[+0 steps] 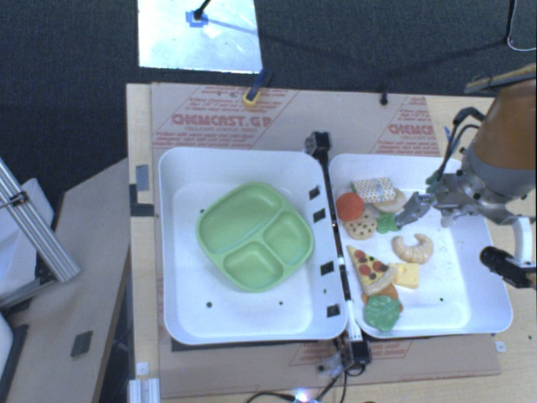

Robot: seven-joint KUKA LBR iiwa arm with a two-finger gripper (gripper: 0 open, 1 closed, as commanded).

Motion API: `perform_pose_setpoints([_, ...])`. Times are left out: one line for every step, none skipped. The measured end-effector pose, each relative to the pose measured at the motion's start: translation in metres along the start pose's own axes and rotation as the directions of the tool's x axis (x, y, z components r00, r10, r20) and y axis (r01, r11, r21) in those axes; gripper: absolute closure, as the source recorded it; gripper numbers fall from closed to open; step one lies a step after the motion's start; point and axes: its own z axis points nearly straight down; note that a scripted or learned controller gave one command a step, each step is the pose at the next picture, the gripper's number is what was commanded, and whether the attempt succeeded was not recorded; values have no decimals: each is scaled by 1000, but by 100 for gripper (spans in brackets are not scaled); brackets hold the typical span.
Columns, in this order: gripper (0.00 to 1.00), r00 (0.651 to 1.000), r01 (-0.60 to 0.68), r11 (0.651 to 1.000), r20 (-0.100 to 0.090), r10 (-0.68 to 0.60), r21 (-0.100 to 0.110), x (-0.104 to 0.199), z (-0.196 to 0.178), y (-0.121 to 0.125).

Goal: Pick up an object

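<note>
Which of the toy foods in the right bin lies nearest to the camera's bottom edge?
The green leafy piece, at the bin's front-left; the pizza slice and the yellow cheese block lie behind it.

- A green divided plate [255,236] lay in the left white bin [180,309].
- A shiny metal sheet [198,23] lay on the dark floor, behind the bench [214,114].

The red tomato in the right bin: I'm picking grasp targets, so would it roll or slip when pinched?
The tomato looks round and smooth, so it may roll if nudged and could squirt from a pinch. It touches the cookie, which might move with it. It is probably a light, stiff toy.
</note>
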Motion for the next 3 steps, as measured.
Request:
perform_pose_setpoints([0, 1000, 2, 1000, 2, -2, -12, 0, -6, 3])
perform_pose_setpoints([0, 1000, 1, 1000, 1, -1, -8, 5, 37, 2])
perform_pose_setpoints([0, 1000, 0, 1000, 1, 0, -7, 8, 90, -9])
